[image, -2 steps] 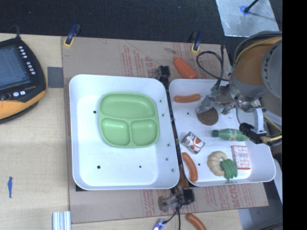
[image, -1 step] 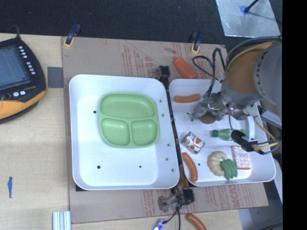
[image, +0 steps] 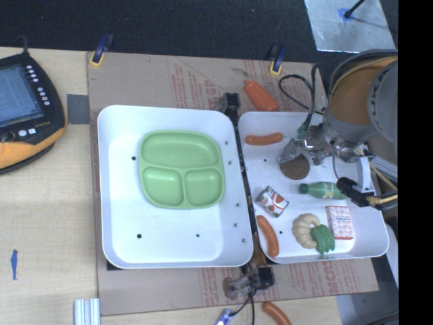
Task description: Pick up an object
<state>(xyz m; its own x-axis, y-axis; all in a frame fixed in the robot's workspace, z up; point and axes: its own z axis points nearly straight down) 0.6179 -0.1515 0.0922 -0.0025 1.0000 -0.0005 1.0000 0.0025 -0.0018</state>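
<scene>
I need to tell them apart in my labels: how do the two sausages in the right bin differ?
The upper sausage lies nearly level along the bin's far side; the lower sausage lies slanted at the right bin's near left corner. The upper one looks slimmer and darker red, the lower one thicker and more orange. Both are smooth, rounded and lie flat.

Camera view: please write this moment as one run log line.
claw: over right bin, above brown round object | held: nothing seen | green divided plate: in left bin | pick: not yet done
</scene>
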